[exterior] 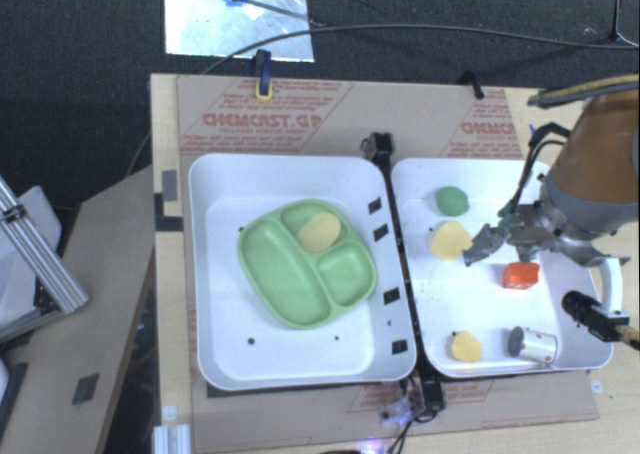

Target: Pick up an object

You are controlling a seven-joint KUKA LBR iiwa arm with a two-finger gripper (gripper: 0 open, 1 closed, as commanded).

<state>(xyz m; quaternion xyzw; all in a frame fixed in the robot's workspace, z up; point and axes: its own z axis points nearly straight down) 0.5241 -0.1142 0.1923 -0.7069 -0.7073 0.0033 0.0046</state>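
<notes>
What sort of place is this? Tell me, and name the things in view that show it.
Probably a robotics lab test bench, not a kitchen. Two shallow white bins sit on a taped-down board, toy food such as a green ball lies in one, and a grey and orange arm's end effector reaches in.

board (300, 107) | red print "CHEMCAST GP", repeated at right, partly hidden

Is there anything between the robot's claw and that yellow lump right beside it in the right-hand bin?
Nothing visible. The gripper sits just right of the yellow lump, with bare bin floor between. The green ball and orange piece lie off to the sides.
</notes>
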